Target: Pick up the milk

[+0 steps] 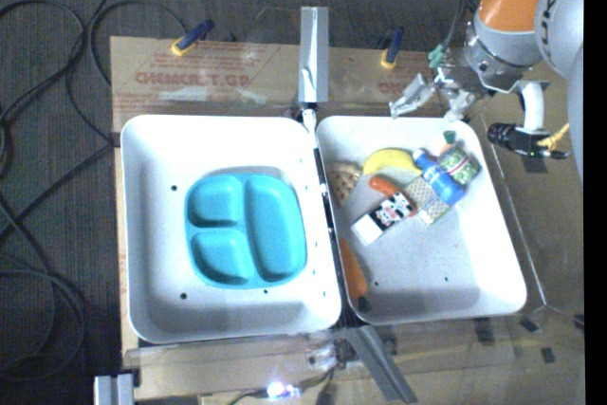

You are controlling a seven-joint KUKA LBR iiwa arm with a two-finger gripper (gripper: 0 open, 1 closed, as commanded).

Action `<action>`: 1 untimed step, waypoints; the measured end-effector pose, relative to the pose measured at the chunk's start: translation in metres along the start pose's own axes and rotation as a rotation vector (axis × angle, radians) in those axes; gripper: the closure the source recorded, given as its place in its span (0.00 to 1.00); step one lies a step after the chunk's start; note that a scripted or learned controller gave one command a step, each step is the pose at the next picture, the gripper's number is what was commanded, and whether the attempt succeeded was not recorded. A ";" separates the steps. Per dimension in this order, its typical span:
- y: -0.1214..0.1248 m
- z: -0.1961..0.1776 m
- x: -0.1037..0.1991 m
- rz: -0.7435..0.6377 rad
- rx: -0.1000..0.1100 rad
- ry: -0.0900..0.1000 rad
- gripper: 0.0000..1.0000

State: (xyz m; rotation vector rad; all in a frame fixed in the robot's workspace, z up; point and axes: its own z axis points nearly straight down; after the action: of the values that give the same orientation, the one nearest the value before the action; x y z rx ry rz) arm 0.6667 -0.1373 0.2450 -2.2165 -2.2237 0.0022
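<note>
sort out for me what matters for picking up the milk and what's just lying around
For the job:
- milk carton, lying in the right bin
- end effector, above that bin's far rim

Lying about:
- banana
- blue bottle
- green carton
- carrot
- blue divided tray in the left bin

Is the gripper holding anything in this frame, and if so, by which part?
Nothing is held. The gripper hangs open above the right bin's far rim, nothing between its fingers. The milk carton lies in that bin, untouched.
</note>
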 end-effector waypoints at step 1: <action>-0.045 0.152 -0.019 -0.011 -0.002 0.002 0.00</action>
State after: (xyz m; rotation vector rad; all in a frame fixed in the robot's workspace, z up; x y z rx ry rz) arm 0.6216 -0.1564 0.0933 -2.2045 -2.2358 -0.0020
